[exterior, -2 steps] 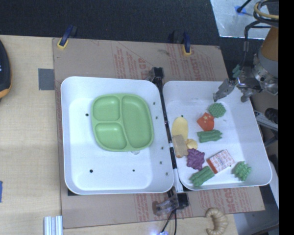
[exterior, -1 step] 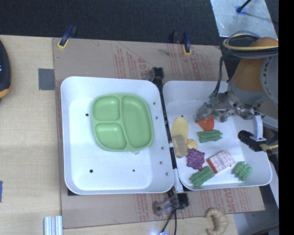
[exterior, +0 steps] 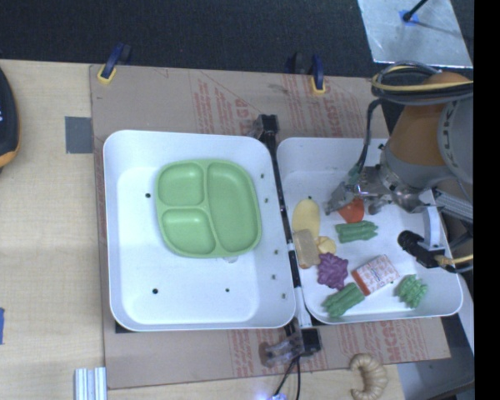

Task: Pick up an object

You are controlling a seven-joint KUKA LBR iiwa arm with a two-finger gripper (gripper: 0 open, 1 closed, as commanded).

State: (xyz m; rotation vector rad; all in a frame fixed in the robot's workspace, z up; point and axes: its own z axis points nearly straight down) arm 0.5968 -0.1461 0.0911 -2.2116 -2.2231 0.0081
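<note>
Two white bins sat side by side on the bench, and the arm's jaws hung over the right bin, near its far edge. Directly beneath the gripper a small red-orange object showed, seemingly just at the fingertips, though whether it sat between them I could not tell; nor could I tell if the jaws were apart or together. A green pickle-like piece lay just nearer the bin's front edge, its long axis running across the bin. My judgement: the red piece was the likeliest target, almost straight below. The left bin carried a green divided plate.
</note>
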